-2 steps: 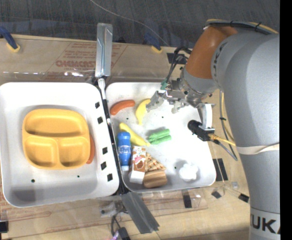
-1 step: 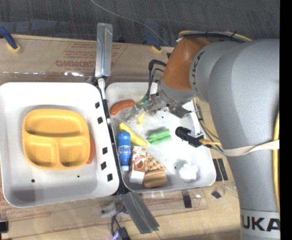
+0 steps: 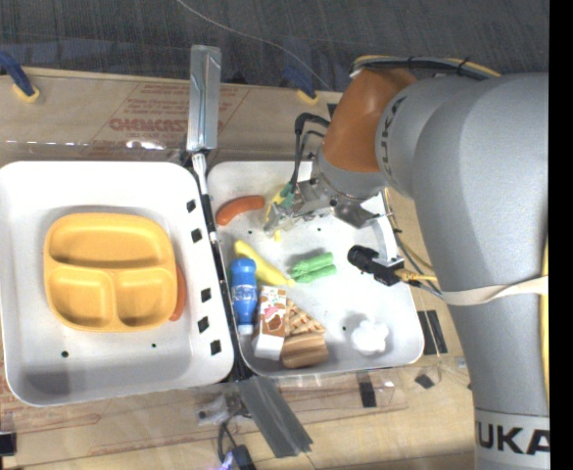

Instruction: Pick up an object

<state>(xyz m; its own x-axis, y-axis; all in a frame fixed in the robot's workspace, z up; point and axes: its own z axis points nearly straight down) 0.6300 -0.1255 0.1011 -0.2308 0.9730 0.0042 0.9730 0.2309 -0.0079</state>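
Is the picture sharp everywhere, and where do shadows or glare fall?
Camera view: mostly sharp, slightly soft; even overhead light. The left bin has a grey shadow in its near corner. The arm is bright with mild glare. The gripper area is cluttered and hard to read.

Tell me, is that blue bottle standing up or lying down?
Lying down. The blue bottle rests on its side in the right bin, white cap toward the bottom, beside the banana.

My bench [image 3: 90, 101] is a pale wood board with red print along its far edge. Two shallow white bins sit on it side by side, touching along a black-clipped seam: the left bin [image 3: 22, 292] and the right bin [image 3: 404, 336]. Blue clamps [image 3: 17, 76] grip the far edge.
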